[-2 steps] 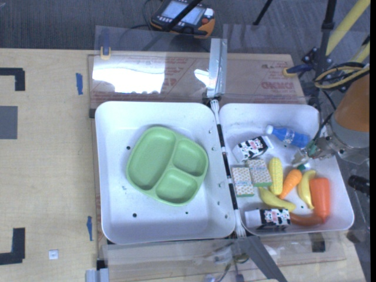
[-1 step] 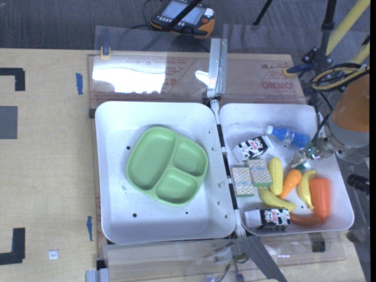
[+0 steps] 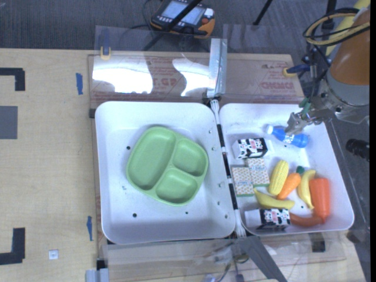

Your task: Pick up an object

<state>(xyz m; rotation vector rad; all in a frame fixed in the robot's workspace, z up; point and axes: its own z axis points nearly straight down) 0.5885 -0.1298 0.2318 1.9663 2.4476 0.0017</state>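
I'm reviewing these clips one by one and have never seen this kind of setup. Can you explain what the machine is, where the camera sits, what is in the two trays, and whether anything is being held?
This is a single camera fixed above a bench, looking down at a slant. The machine is a robot arm, grey with an orange band, reaching in from the right. Its gripper hangs over the far part of the right bin, right at a small blue bottle-like object. I cannot tell from this angle whether it grips anything.

The left bin holds a green divided plate. The right bin holds toy food: corn, a small carrot, two bananas, a larger orange vegetable, two small black-and-white cartons and a cracker-like packet.

The job is simply to pick up one object.
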